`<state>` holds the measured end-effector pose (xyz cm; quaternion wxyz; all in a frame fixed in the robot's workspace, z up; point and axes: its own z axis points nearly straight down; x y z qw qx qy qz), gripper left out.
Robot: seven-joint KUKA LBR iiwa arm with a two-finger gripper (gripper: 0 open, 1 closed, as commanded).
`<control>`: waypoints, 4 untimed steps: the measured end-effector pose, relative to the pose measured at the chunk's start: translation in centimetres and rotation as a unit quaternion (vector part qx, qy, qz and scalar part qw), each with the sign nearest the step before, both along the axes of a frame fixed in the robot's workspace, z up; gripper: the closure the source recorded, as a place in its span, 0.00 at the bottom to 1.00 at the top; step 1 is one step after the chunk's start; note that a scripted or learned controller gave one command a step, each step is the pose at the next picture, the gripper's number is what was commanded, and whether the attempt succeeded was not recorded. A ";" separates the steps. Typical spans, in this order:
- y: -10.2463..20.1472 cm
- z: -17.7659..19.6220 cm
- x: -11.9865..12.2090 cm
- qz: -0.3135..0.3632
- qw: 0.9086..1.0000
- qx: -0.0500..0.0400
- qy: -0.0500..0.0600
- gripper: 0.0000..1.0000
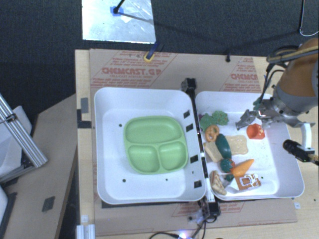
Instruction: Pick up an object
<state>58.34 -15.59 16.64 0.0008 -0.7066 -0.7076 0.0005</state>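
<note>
My gripper (249, 119) hangs over the upper middle of the right bin (289, 183), its tip just up and left of a red toy pepper (255, 131). Close by lie green broccoli (215, 117), an orange pretzel-like piece (212, 132), a dark green vegetable (223, 146) and a pale bread slice (239, 143). Further toward the front are an orange carrot (242, 167), a small teal piece (227, 164), a sandwich (218, 182) and an orange-and-white packet (248, 181). Nothing shows held in the gripper.
The left bin (107, 133) holds a light green divided plate (154, 144). A black divider strip (195, 143) runs between the two bins. The arm's grey and orange body (299, 83) covers the right bin's far right corner.
</note>
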 end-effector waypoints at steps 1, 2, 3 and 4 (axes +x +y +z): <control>0.4 -6.2 -0.1 0.000 1.000 0.000 0.001 0.00; 0.4 -8.0 0.0 0.000 1.000 0.000 -0.002 0.00; 0.4 -6.7 0.3 0.000 1.000 0.000 -0.006 1.00; 0.1 -2.3 0.0 0.000 1.000 -0.001 -0.003 1.00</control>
